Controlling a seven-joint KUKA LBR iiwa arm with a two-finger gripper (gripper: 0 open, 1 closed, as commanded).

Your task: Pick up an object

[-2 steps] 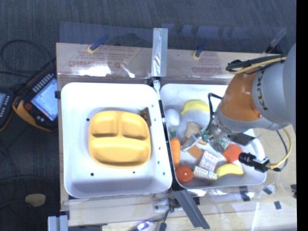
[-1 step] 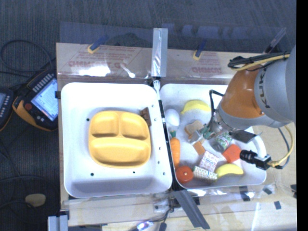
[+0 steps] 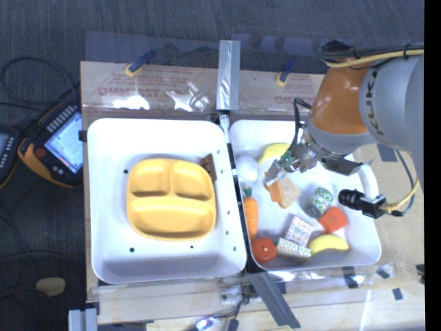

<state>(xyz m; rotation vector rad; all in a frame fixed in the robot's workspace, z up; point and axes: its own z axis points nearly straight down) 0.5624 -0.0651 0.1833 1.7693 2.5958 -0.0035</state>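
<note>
Toast-coloured wedge (image 3: pixel 282 193), a tan and orange piece of play food, lies in the right bin (image 3: pixel 368 250) just under the gripper (image 3: pixel 284 165) and looks the likeliest thing to be picked. The gripper's fingers point down and toward the bins' shared wall, their tips right above the wedge's upper edge. Whether they are parted or closed I cannot tell, and nothing is clearly seen between them, so I would not call anything held.

Close about the tool: a yellow lemon-like piece (image 3: pixel 273 152) just behind the fingers, a white egg-shaped piece (image 3: pixel 246 168) beside them toward the left bin, and a carrot (image 3: pixel 251 216) along the dividing wall beyond the wedge. Farther out toward the near rim lie a small can (image 3: pixel 320 200), a red-orange block (image 3: pixel 333 218), a printed box (image 3: pixel 298 232), a banana (image 3: pixel 329 243) and a tomato (image 3: pixel 264 249). The left bin (image 3: pixel 103 254) holds a yellow divided tray (image 3: pixel 171 198).

This appears to be the reach-and-descend step, the grasp not yet made. Next the fingers need to straddle the wedge, settle low, close, then lift straight up clear of the crowding lemon.
</note>
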